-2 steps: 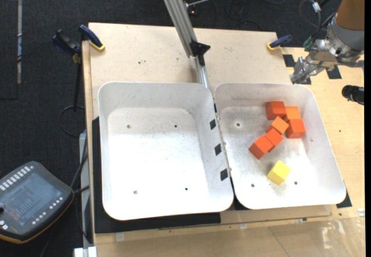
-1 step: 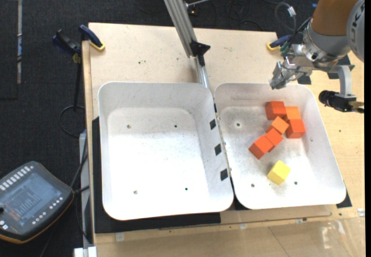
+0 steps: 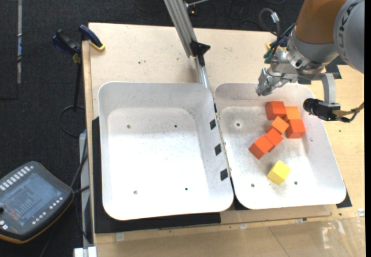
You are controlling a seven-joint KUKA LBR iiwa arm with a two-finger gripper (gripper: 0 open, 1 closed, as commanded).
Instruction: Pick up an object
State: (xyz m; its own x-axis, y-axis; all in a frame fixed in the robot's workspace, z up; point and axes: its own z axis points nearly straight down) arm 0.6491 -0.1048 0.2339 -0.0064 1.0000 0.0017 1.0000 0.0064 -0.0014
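Note:
Several orange blocks [image 3: 279, 124] lie clustered in the right bin [image 3: 324, 186], toward its far side. A single yellow block [image 3: 279, 172] sits nearer the front of the same bin. My gripper [image 3: 265, 89] hangs over the far edge of the right bin, just up and left of the nearest orange block [image 3: 275, 109]. Nothing shows between its fingers.
The left bin [image 3: 116, 192] lies beside the right one, with a dark divider strip between them. A slanted metal pole [image 3: 177, 6] rises from the bench behind the bins. A blue and yellow clamp [image 3: 81, 40] grips the bench's far left corner. A pendant [image 3: 26, 201] lies at lower left.

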